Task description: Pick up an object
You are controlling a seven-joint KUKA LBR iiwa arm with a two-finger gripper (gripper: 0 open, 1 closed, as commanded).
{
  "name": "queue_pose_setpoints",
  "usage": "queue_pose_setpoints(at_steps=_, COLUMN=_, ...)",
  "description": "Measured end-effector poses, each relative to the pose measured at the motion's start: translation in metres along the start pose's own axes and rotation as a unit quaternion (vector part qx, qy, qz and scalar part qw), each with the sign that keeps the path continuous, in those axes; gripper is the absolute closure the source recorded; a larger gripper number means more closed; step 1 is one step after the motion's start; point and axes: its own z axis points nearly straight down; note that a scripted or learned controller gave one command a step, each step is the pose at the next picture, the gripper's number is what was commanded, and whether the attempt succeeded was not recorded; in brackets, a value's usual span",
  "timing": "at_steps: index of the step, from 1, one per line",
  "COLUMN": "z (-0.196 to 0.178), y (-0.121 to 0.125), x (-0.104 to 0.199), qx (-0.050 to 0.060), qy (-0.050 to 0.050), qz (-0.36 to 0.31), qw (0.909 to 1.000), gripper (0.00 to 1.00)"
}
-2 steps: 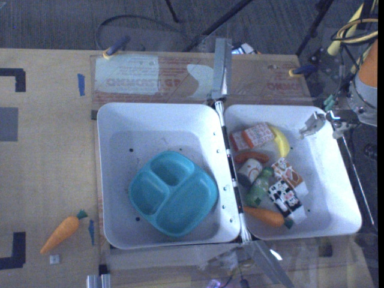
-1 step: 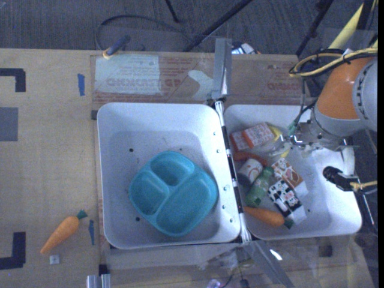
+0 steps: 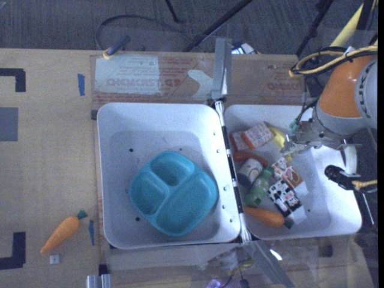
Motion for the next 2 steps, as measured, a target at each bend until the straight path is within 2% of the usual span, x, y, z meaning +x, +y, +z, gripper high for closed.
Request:
queue_pose_setpoints(at_steps=1, z=-0.161, y=0.020, x=-0.013, qx=-0.001, qy=-0.001, qz=-0.003, qw=1.0000, gripper=1.00)
queue_pose_setpoints(at_steps=2, z=-0.149, y=0.005, x=0.020, qx=0.001, qy=0.000, qz=0.016, qw=0.9999, gripper=1.00)
